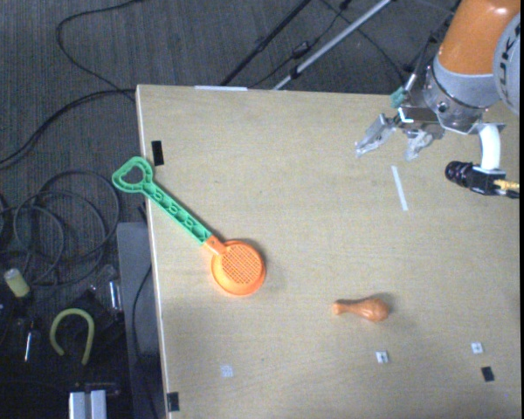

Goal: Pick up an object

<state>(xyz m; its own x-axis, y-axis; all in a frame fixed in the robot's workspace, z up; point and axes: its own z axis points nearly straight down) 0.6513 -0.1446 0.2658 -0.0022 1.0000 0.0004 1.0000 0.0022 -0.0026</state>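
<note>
End effector [391, 145] spread and empty above the surface [332, 234], well apart from orange-headed strainer [237, 267] and small gourd [364, 308].

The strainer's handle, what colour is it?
Green, on the strainer handle, joined to an orange mesh head; the camera view shows it clearly.

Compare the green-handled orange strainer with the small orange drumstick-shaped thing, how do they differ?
The strainer is much longer than the drumstick-shaped piece. The strainer is two-coloured, green handle and orange mesh head; the drumstick-shaped piece is plain orange-tan. The strainer lies diagonally with its handle loop poking past the bench's left edge; the drumstick-shaped piece lies nearly level, fully on the surface. Both lie flat, apart from the tool.
</note>
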